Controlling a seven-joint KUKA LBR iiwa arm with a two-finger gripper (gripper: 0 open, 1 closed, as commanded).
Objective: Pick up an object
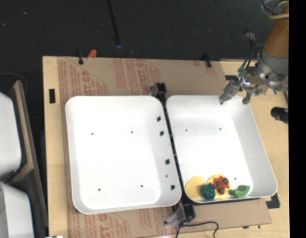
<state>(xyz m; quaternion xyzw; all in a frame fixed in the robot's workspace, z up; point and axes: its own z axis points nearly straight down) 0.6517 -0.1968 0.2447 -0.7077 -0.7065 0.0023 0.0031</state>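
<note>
A small heap of objects lies in the near corner of the right bin (pixel 212 133): a pale yellow flat piece (pixel 194 186), a teal lump (pixel 208 192), a red piece with dark spots (pixel 221 182) and a green piece (pixel 240 190). My gripper (pixel 235 93) hangs over the bin's far right corner, far from the heap. Its two dark fingers are spread apart with nothing between them.
The left bin (pixel 118 152) sits beside the right one, with black clips along the seam between them. Both rest on a cardboard sheet on the wooden bench. A black cable runs across the dark floor behind.
</note>
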